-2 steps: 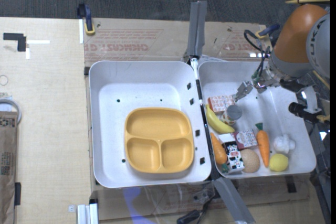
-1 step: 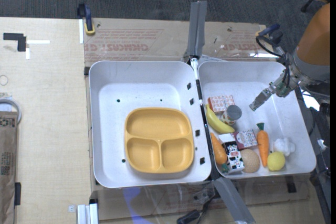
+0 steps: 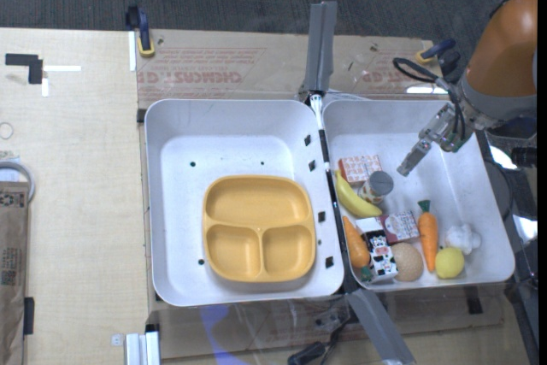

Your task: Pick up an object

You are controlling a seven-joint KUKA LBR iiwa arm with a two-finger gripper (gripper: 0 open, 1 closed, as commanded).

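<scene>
Camera view, near to far.

Right bin (image 3: pixel 479 273), near end: patterned black-and-white carton (image 3: pixel 381 256), tan egg-shaped item (image 3: pixel 408 262), lemon (image 3: pixel 450 262), all touching or just beside each other; white crumpled wad (image 3: pixel 462 237) against the right wall. Two carrots, one (image 3: pixel 355 241) by the divider, one (image 3: pixel 428 230) upright beside a small red-and-white packet (image 3: pixel 401 226). Mid-bin: banana (image 3: pixel 354 198), grey round cap or can (image 3: pixel 379 183), red-and-white box (image 3: pixel 360 167).

Candidate for picking: banana, likely light, firm but bruisable, smooth-skinned; best taken across its middle, where the curve is thickest and free of neighbours on top.

Left bin (image 3: pixel 162 209): one yellow three-compartment plate (image 3: pixel 259 228), nothing in its compartments.

End effector (image 3: pixel 414 160): hanging above the far half of the right bin, apart from the contents, pinching nothing; whether its fingers are spread cannot be told at this slant.

Counter (image 3: pixel 68 184): far side carries printed cardboard (image 3: pixel 205 68).
</scene>
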